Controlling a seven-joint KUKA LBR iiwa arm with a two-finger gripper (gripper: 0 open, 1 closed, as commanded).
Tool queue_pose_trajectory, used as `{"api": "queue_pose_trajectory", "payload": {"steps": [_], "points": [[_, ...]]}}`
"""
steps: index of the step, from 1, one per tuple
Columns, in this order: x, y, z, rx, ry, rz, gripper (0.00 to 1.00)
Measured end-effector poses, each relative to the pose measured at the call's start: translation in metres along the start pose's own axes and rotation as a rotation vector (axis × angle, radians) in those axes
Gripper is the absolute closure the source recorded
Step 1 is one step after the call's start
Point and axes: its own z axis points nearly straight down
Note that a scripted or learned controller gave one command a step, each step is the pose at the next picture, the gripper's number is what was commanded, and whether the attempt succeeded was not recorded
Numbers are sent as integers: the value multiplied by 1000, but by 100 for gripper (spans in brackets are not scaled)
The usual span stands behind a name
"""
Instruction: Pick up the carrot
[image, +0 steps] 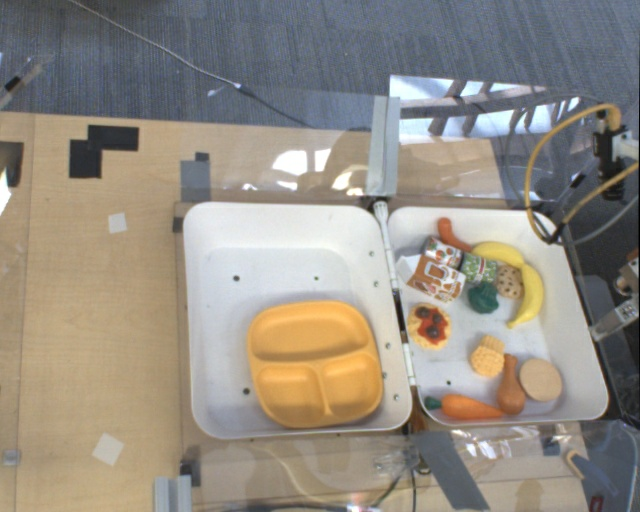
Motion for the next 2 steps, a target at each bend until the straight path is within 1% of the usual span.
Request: {"api": "queue_pose_trajectory", "payload": {"steps": [1, 2], "points": [[-5, -17, 90, -7, -10, -302, 100], [22, -81, -23, 4, 2, -660, 100]]}}
